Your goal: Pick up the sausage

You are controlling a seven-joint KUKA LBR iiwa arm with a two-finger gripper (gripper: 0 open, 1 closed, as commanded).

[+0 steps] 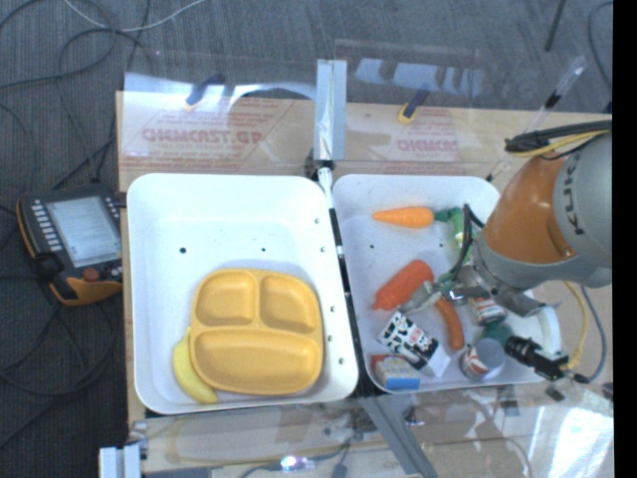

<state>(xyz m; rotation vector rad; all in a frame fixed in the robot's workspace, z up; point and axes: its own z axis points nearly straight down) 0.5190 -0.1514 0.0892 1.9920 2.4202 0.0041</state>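
Note:
The sausage (pixel 451 326) is a short reddish-orange link lying nearly upright in the picture in the lower middle of the right bin (pixel 358 217). My gripper (pixel 445 292) hangs just above the sausage's upper end, low over the bin floor, beneath the orange wrist band (pixel 528 222). Nothing visible is held in it. The arm's body hides the bin's right side.
An orange carrot (pixel 403 216) lies at the bin's back, a larger red-orange vegetable (pixel 403 283) left of the gripper. A black-and-white carton (pixel 408 337), a blue box (pixel 399 374) and two cans (pixel 481 359) crowd the sausage. The left bin (pixel 229 202) holds a yellow tray (pixel 258 329) and banana (pixel 189 371).

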